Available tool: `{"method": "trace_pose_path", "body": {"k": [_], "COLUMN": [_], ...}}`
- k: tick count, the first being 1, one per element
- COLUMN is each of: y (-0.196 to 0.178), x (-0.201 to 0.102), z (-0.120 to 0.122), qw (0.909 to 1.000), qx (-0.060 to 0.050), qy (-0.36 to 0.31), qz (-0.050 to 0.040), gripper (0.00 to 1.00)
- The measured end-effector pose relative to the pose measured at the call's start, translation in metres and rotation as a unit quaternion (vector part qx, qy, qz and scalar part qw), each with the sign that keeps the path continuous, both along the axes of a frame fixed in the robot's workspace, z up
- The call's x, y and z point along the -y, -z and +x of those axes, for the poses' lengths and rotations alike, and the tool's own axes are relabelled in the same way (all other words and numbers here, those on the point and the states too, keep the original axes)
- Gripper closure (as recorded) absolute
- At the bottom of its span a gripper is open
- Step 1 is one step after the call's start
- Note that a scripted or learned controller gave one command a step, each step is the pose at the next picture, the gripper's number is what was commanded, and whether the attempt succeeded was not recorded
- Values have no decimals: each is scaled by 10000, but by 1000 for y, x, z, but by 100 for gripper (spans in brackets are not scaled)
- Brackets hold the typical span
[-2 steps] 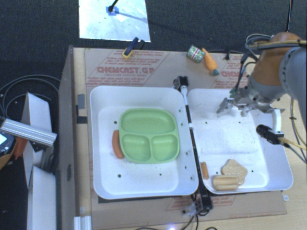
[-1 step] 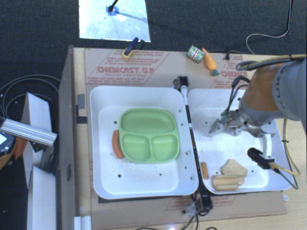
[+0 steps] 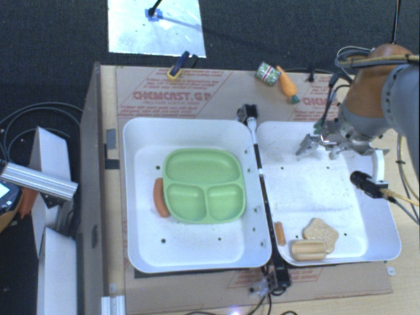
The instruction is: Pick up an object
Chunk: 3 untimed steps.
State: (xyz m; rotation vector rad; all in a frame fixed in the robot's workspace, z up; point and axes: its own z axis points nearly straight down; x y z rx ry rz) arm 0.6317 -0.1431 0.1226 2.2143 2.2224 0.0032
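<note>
Grey arm [image 3: 384,100] bends in from the right, its hand [image 3: 308,147] open and holding nothing over the right bin [image 3: 380,245].

The claw [image 3: 314,144] is silver-grey, on a grey arm [image 3: 394,100] with an orange band [image 3: 367,90]. Beneath it lies a white bin [image 3: 315,189]; nearer the camera from the claw are a tan cracker [image 3: 323,231], a pale brown bun [image 3: 307,249] and a small orange stick [image 3: 280,233]. Left of the claw, another white bin [image 3: 141,176] holds a light green tray [image 3: 203,186] and a reddish-orange sausage [image 3: 159,197]. Beyond the claw sits an orange carrot [image 3: 287,84] with a green tip.
</note>
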Motion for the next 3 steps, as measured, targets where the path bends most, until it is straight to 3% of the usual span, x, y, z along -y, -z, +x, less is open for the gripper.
{"method": "trace_pose_path", "body": {"k": [1, 2, 3], "y": [39, 24, 36], "x": [2, 17, -4], "z": [-46, 23, -35], "qw": [10000, 10000, 10000], "qx": [-24, 0, -22], "qy": [15, -2, 10], "qz": [8, 2, 9], "gripper": [0, 0, 0]}}
